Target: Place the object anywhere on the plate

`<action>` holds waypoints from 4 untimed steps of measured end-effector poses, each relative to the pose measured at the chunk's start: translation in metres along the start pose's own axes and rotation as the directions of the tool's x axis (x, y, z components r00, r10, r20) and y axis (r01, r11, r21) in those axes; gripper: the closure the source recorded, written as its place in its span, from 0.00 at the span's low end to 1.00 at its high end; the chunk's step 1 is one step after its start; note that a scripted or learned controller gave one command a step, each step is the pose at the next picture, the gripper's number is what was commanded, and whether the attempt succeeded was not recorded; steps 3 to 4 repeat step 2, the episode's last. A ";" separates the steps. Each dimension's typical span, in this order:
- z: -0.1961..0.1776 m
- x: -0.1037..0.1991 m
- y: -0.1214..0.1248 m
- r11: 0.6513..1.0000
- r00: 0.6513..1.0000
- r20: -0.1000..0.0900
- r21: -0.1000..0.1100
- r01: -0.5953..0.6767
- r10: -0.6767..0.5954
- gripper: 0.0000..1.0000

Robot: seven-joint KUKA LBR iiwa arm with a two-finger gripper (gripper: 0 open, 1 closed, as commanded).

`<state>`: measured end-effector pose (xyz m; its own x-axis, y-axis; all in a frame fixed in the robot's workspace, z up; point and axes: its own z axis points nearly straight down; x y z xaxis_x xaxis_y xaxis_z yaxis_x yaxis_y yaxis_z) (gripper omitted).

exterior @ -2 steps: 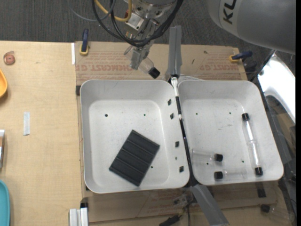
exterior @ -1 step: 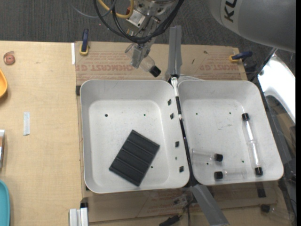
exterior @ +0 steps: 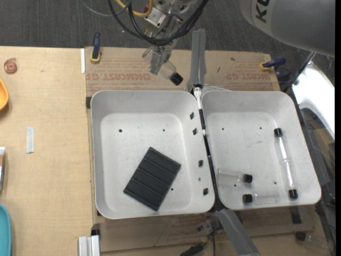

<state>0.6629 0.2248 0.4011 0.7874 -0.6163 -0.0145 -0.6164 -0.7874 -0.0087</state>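
Nearest me, the left bin holds the black ribbed plate. It lies flat and skewed in the near half, its near corner close to the front wall but not touching it. I have bare white floor all round it, widest toward the far wall. In the right bin a short capped tube and a second short tube lie near the front wall, and a long capped tube runs along the right side. The two bins meet at a clipped seam down the middle.

Farther off, beyond the left bin's far rim and over the brown cardboard on the worktop, hangs the pincer. Its fingers are clamped on a clear tube with a black cap, which sticks out slantwise, cap end toward the seam. That tube is outside both bins and well apart from the plate, with the bare far half of the left bin between them.
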 end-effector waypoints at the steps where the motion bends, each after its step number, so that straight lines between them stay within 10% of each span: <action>1: -0.008 0.002 0.000 1.000 1.000 0.005 0.003 -0.008 0.008 1.00; 4: -0.014 0.004 0.000 1.000 1.000 0.011 0.005 -0.015 0.015 1.00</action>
